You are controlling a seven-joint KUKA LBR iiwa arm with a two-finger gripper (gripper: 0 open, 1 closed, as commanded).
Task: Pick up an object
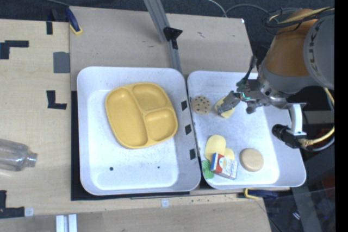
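Reaching into the right bin

Arm [296, 57] comes in from the right; claw [231, 103] sits low over the right bin [283, 171], at a small yellow object [225, 110]. Object looks pinched between the fingers, though the view is too coarse to be sure. Just beside it, a round speckled cookie [200, 104]. Near the front: yellow piece [215, 144], small red-and-white carton [223, 165], tan round piece [252, 160]. Left bin [92, 171] holds a yellow divided plate [141, 114]. Clear bottle [15, 155] lies on the table [32, 117].
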